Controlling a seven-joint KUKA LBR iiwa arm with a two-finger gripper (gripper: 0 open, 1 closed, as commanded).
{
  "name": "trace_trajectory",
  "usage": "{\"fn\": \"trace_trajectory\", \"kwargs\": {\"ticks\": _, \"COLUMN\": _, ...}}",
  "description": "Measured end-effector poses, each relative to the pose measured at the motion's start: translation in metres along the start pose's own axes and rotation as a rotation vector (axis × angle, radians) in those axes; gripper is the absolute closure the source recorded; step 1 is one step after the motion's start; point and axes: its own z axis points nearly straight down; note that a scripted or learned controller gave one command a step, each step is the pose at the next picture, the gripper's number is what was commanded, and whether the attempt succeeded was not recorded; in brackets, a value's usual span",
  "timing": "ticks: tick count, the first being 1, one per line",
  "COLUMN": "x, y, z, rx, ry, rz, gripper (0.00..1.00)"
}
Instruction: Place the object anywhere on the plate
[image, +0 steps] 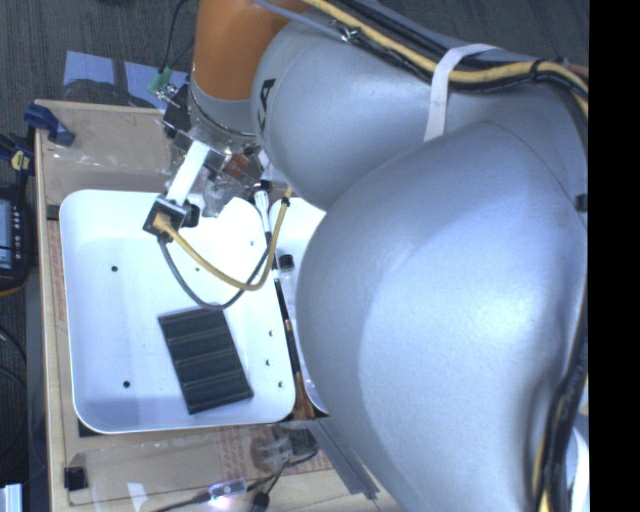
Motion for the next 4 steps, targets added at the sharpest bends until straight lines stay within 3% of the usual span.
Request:
{"fn": "trace_trajectory", "kwargs": {"ticks": 1, "x": 0.029, "y": -0.034, "z": -0.047, "rx": -0.002, "ry": 0.004, "rz": -0.067, "gripper": 1.00}}
{"fn": "trace_trajectory", "kwargs": {"ticks": 2, "x": -0.019, "y": -0.084, "z": -0.058, "rx": 0.001, "ry": 0.002, "rz": -0.214, "gripper": 1.00}}
{"fn": "trace_trajectory", "kwargs": {"ticks": 3, "x": 0.028, "y": -0.054, "z": -0.047, "rx": -0.003, "ry": 0.004, "rz": -0.483, "gripper": 1.00}}
{"fn": "trace_trajectory", "kwargs": {"ticks": 4, "x": -0.023, "y": -0.081, "z": -0.053, "rx": -0.001, "ry": 0.002, "rz": -0.623, "gripper": 1.00}}
